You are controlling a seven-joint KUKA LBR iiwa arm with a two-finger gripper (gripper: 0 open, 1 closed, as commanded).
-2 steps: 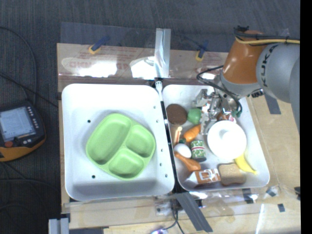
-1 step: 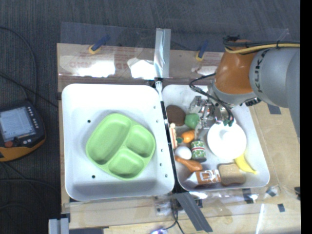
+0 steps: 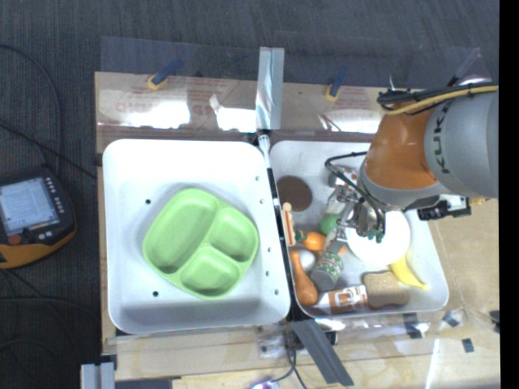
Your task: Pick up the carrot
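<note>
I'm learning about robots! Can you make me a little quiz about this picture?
1. True or false: the carrot lies in the bin with the green plate.
2. Which is nearest the carrot: A) banana B) white egg C) brown disc?
3. Fill in: the pincer hangs over the ____ bin as the camera sees it.

Key: 1 false; 2 B; 3 right.

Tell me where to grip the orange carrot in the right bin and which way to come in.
Grip the long orange carrot around its middle, coming straight down from above. It lies flat along the left wall of the right white bin, running toward the front edge, so the fingers should close across its narrow width. The grey can crowds its right side and the wall its left, leaving little room for the gripper.
</note>
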